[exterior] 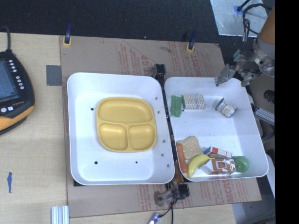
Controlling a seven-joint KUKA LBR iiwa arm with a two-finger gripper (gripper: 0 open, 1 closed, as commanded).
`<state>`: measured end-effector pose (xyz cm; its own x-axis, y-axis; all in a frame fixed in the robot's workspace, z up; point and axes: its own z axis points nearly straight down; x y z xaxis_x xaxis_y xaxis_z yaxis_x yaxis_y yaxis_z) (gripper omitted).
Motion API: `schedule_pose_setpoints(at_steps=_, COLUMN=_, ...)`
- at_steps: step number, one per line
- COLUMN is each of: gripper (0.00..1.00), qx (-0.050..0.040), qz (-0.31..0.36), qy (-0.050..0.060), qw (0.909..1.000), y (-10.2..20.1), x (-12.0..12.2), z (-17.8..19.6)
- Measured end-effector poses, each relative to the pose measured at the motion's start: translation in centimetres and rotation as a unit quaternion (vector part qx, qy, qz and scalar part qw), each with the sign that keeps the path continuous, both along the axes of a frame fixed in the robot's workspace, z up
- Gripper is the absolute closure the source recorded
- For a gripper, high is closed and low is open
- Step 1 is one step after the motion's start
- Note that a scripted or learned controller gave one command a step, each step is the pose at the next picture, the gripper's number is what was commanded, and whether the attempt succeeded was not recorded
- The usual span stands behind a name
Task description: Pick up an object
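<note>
So going across the bench: far left there's a teach pendant (11, 94) sitting on the wood, doing nothing. Then the left bin (79, 167), which is holding just a yellow divided plate (126, 124) lying flat in the middle.

The right bin (250, 125) is where all the pickable stuff is sitting. Along its far side a green block (176, 106) is lying right beside a speckled little box (194, 101), and a small can (226, 108) is tipped over a bit further right, well apart from those two. At the near edge there's a pile: slice of toast (190, 147), banana (197, 163), a carton (221, 164) and a green apple (241, 163), all crowding each other.

The gripper (236, 73) is hovering over the far right corner of that bin, fingers spread and released, nothing between them. The can looks like the nearest candidate, but honestly can't say which one it's going for.

So progress-wise: basically nothing is done yet. Everything is sitting in the bin; the descent, the grasp and the lift are all left.
</note>
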<state>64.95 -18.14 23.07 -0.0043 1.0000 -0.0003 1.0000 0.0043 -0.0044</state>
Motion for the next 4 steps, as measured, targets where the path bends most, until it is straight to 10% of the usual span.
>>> schedule_pose_setpoints(at_steps=1, gripper=0.00, qx=-0.0004, qz=0.000, qy=-0.003, qw=1.0000, y=4.2, x=0.8, z=-13.4)
schedule_pose_setpoints(at_steps=2, gripper=0.00, qx=-0.0001, qz=0.001, qy=0.001, qw=1.0000, y=7.3, x=0.7, z=-13.8)
schedule_pose_setpoints(at_steps=3, gripper=1.00, qx=0.0000, qz=0.002, qy=0.002, qw=1.0000, y=7.2, x=0.6, z=-12.8)
schedule_pose_setpoints(at_steps=4, gripper=1.00, qx=0.0007, qz=0.000, qy=-0.001, qw=1.0000, y=12.4, x=-4.6, z=-3.7)
